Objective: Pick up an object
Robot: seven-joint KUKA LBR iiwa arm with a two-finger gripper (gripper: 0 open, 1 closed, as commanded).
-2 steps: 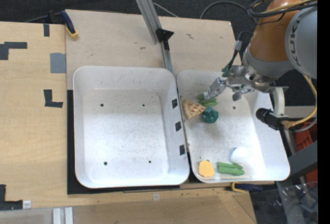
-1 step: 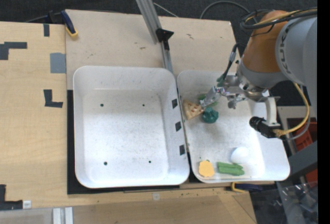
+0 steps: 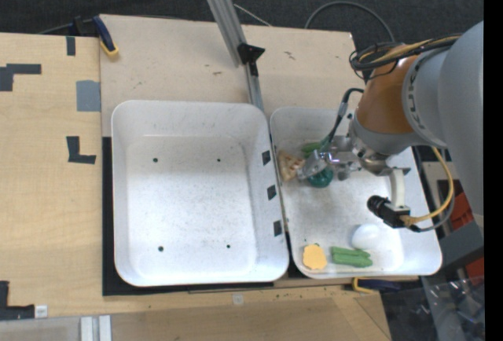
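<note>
My gripper (image 3: pixel 324 163) is low in the right bin (image 3: pixel 416 253), at its upper left part. It sits right over a dark green round object (image 3: pixel 320 178), which it partly hides. A tan lumpy object (image 3: pixel 291 166) lies just left of the gripper, against the bin's left wall. Along the front of the same bin lie a yellow-orange piece (image 3: pixel 314 257), a green elongated piece (image 3: pixel 351 256) and a white rounded object (image 3: pixel 366 236). Whether the green object is gripped is hidden by the wrist.
The left bin (image 3: pixel 126 174) stands beside the right one, and their walls meet in a ridge (image 3: pixel 271 182). A slanted metal pole (image 3: pixel 224 5) rises behind the bins. The arm's grey body and orange band (image 3: pixel 385 100) cover the right bin's far right corner.
</note>
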